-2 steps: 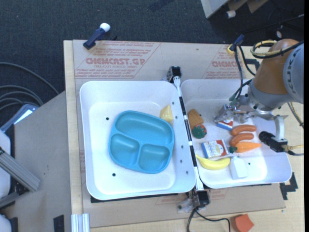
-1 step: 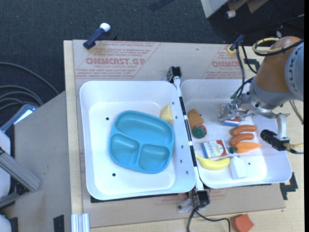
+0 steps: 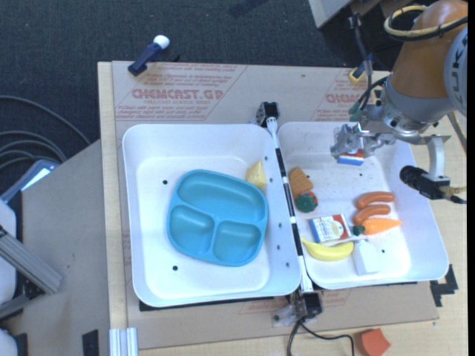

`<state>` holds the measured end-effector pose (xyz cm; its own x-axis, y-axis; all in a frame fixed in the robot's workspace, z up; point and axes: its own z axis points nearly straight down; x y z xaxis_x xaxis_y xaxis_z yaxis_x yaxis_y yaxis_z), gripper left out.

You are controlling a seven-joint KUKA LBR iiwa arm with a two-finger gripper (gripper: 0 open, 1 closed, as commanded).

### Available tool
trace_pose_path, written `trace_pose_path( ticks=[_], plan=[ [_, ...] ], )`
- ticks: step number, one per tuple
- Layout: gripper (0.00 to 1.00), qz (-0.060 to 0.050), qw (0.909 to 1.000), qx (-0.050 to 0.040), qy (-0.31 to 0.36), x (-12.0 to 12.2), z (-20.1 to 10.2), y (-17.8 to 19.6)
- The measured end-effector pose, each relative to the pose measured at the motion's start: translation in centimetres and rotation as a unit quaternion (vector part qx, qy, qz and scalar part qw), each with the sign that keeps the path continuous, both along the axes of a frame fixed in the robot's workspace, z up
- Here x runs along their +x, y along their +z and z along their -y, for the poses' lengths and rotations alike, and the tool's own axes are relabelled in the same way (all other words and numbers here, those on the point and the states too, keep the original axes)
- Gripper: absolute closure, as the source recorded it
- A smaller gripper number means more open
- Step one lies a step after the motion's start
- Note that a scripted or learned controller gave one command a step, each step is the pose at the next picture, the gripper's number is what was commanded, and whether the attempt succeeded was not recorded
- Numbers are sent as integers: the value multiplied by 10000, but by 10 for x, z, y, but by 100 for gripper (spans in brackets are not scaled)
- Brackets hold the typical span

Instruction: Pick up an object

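Observation:
My gripper (image 3: pixel 353 145) hangs over the far part of the right bin (image 3: pixel 415 269). It is shut on a small red, white and blue packet (image 3: pixel 352 157), which shows just below the fingers. On the floor of that bin lie a brown piece (image 3: pixel 300 180), a green and red item (image 3: pixel 305 200), two sausages (image 3: pixel 373 205), a carrot (image 3: pixel 380 227), a small red and white carton (image 3: pixel 329 228), a banana (image 3: pixel 327 250) and a white block (image 3: pixel 367 258).
The left bin (image 3: pixel 141 199) holds a blue divided plate (image 3: pixel 217 217) and a pale yellow piece (image 3: pixel 256 173) by the divider (image 3: pixel 286 199). A blue and white marker (image 3: pixel 148 55) lies on the board behind. An orange block (image 3: pixel 373 342) sits at the front.

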<state>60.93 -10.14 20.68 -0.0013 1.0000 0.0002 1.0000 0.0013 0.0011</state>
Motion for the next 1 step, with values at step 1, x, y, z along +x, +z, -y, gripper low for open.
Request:
trace_pose_path(
  ticks=[1],
  plan=[
    [100, -2, 10000, 0, -2, -29, -46, 51]
  ],
)
